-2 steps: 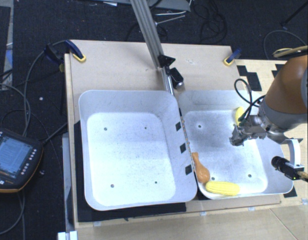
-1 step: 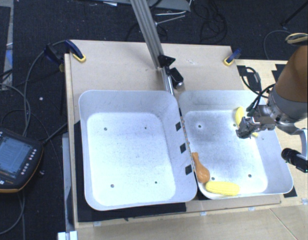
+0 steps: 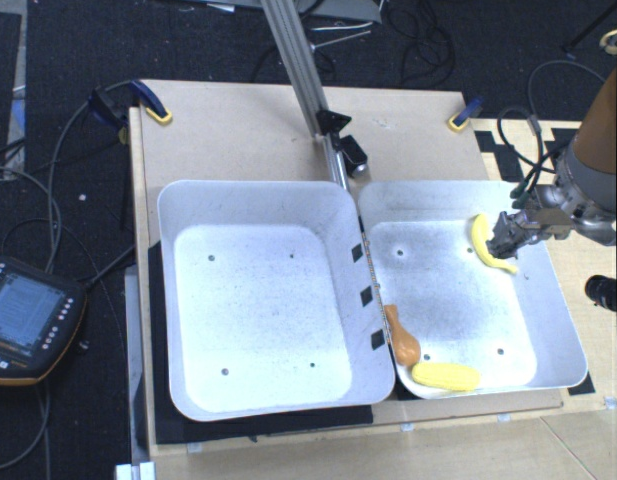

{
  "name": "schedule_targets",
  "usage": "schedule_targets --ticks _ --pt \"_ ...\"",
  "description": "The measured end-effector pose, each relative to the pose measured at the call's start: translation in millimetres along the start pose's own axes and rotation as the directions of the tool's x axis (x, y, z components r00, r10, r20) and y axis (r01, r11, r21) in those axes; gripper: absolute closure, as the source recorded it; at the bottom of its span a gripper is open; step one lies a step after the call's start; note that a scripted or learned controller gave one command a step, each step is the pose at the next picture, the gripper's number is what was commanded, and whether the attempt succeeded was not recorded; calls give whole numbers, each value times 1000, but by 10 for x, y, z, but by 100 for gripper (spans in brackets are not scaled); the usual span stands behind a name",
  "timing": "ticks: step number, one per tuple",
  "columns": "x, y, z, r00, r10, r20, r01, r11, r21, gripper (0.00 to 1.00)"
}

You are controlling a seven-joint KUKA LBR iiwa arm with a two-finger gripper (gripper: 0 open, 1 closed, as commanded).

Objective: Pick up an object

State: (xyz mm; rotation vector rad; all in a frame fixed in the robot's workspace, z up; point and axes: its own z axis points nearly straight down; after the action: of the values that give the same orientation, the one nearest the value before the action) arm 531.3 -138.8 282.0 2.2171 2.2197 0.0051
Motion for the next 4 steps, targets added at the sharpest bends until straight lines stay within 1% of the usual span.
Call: schedule_targets --ticks 1,2,3,4 --pt "415 131 30 1000 -3 -2 3 1000 5 100" --pt "966 294 213 1000 -3 -2 3 1000 7 100" --pt "1457 520 288 1000 -4 -2 4 1000 6 100" --pt "1962 650 272 1000 -3 -1 3 1000 5 100"
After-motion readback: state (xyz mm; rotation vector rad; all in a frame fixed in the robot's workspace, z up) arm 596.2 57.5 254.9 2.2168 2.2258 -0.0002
